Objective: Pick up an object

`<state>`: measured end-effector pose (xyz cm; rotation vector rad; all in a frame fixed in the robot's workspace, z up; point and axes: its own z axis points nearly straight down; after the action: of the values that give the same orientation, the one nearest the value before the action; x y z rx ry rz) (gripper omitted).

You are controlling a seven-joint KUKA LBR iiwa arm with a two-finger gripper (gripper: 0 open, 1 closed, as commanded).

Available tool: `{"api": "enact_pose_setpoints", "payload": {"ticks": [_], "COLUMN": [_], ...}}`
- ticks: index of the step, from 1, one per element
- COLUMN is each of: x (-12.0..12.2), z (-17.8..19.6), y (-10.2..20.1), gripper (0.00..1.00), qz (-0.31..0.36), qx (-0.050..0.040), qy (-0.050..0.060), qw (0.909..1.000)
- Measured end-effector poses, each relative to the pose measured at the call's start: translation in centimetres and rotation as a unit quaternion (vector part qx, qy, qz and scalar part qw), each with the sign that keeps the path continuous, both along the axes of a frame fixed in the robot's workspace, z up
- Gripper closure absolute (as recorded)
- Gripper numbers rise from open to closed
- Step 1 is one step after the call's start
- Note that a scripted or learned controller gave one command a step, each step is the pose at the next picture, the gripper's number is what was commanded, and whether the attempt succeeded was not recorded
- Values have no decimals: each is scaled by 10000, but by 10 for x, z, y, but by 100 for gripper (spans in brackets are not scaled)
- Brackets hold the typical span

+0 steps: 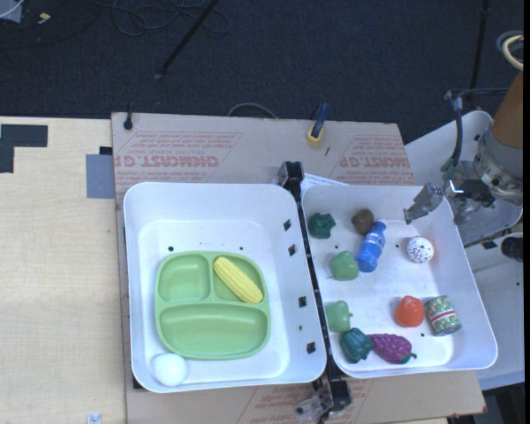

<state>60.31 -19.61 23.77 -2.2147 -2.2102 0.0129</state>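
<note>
Gripper [435,200] at the far right edge of the right bin [477,283], above its rim near the back corner, touching none of the toys. Cannot tell whether open or closed. Nothing seen in its grasp.

Nearest to it inside the right bin: white speckled ball [420,250], just below and slightly left of the gripper, apart from it. Further left, blue bottle [371,246] lying tilted, with a small brown toy [363,220] just behind it and a dark green toy [321,225] near the bin's back left corner. Green pepper [344,265] just beside the bottle's lower end, on its left. Along the front half: pale green toy [337,314] against the left wall, teal toy [355,344] in front of it, purple grapes [390,347] touching the teal toy on its right. Orange-red toy [409,311] and small can [442,314] side by side near the right wall.

In the left bin [137,237]: green divided plate [212,334] with corn cob [238,279] in its upper right compartment; white ball [169,369] in the front left corner, just beside the plate.

Both bins on printed cardboard [212,155].
</note>
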Motion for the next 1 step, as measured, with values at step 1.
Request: {"api": "enact_pose_setpoints", "payload": {"ticks": [1], "x": [2], "z": [8], "y": [0], "gripper": [0], "qz": [11], "qx": [-16], "qy": [-70], "qw": [10000]}}
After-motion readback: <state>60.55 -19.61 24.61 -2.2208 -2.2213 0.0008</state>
